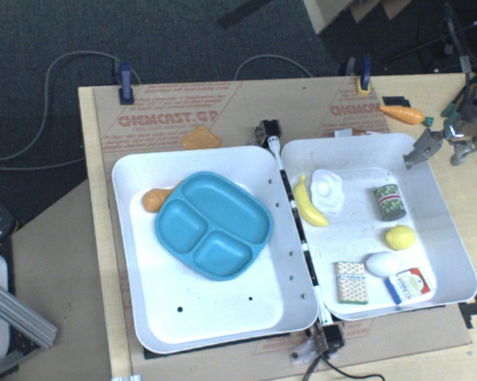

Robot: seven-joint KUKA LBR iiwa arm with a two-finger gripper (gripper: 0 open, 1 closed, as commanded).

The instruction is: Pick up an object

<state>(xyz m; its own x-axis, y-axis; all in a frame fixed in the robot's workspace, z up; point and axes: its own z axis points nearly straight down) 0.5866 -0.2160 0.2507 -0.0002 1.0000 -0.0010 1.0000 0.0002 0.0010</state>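
Observation:
My gripper [439, 152] hangs open over the far right corner of the right bin [448, 212], with nothing between its fingers. Below and left of it lie a green can [388, 202], a yellow lemon [400, 237], a white oval object [381, 263], a patterned small box [352, 282] and a red, white and blue packet [409, 285]. A banana [309, 203] and a white crumpled object [326, 188] rest near the bin's left wall.
The left bin [149, 306] holds a blue divided plate [214, 225] and an orange ball [153, 200]. On the board behind the bins lie a toy carrot [403, 115] and a tan piece [201, 138]. Two blue clamps [124, 82] grip the far edge.

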